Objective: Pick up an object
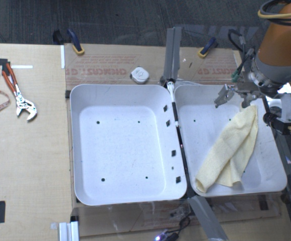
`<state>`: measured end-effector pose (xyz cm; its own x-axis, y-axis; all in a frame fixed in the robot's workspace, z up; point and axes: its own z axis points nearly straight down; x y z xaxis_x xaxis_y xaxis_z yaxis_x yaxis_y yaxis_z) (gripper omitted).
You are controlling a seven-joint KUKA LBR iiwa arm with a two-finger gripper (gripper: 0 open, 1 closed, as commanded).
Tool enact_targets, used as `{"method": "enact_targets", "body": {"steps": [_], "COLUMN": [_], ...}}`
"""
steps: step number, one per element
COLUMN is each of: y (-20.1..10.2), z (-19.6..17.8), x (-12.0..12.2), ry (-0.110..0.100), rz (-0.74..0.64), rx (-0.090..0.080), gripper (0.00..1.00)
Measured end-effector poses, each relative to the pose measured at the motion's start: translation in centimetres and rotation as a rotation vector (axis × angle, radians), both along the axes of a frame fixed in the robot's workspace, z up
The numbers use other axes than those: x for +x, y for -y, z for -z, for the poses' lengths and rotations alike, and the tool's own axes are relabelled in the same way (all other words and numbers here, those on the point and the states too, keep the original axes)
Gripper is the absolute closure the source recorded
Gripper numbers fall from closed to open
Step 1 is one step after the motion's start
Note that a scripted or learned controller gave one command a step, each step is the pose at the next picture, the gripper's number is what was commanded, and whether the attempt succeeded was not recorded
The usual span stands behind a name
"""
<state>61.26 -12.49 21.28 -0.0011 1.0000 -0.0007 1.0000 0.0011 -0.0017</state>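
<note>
**Gripper at the cloth's upper end in the right bin**

Nearest the camera, along the bottom edge, the front rims of the two white bins sit side by side on the bench. The right bin (pixel 266 187) holds a pale yellow cloth (pixel 231 152), folded lengthwise and lying on a slant: its rounded lower end rests near the bin's front left corner, and its upper end rises toward the back right. The left bin (pixel 80 149) shows a bare white floor with a few small dark dots.

Farther back, the gripper (pixel 235 98) hangs over the rear of the right bin, right at the cloth's top end. Its two fingers stand spread apart, one to the left over bare bin floor, the other just beside the cloth's upper edge; no cloth shows between them. The grey arm with its orange band (pixel 281 41) reaches in from the right behind it.

On the bench to the left lies an adjustable wrench (pixel 19 97) with orange grips. Beyond the bins, a small round white object (pixel 140 75) sits on brown cardboard, and two clamps (pixel 74 41) grip the bench's far edge
</note>
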Motion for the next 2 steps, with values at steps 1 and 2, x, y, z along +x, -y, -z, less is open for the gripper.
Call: {"method": "enact_targets", "body": {"steps": [1,2], "y": [2.6,8.2], "z": [1.4,11.2], "x": [-8.3,-2.7], "ry": [-0.001,0.003], "rz": [0.053,-0.162], "rx": [0.0,0.0], "gripper": [0.0,0.0]}}
